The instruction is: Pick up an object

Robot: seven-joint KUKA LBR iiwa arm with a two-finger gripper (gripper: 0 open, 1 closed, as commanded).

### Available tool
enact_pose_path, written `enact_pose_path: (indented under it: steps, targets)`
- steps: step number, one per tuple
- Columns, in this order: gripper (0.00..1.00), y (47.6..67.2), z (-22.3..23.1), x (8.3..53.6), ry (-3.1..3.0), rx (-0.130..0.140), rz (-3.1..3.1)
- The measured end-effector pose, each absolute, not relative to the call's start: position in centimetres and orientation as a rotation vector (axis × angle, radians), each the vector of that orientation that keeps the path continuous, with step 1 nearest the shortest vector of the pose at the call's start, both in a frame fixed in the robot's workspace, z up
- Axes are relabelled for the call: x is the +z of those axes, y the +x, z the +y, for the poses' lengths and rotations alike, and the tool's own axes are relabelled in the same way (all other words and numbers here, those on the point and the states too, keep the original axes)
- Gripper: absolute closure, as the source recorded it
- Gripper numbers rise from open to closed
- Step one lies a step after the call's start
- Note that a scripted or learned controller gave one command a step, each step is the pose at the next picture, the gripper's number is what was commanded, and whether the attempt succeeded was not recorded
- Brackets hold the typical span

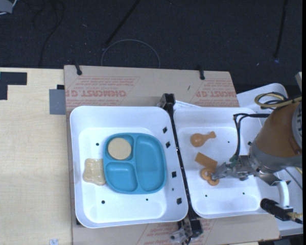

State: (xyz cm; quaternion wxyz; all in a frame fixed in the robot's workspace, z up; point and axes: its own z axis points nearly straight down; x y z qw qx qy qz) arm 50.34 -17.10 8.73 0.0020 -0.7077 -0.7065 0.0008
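Gripper (220, 171) sits low in the right white bin (244, 208), grip unreadable, touching the small orange plastic toy (210, 176) at its nine o'clock. Probably light, rigid, slippery; pinch its narrow middle.

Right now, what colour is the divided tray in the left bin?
Blue, seen clearly in the camera view: the divided tray.

The bench (25, 157) is pale wood. On it lies a cardboard sheet (147, 88) — printed red — and on that sheet sit two white bins — left (86, 124), right (229, 117) — side by side.
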Motion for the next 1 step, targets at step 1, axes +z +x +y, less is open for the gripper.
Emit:
enact_pose_path:
  steps: [1]
  targets:
    - [1.00,50.51,-17.07,10.04,-2.224,-0.006,-2.213]
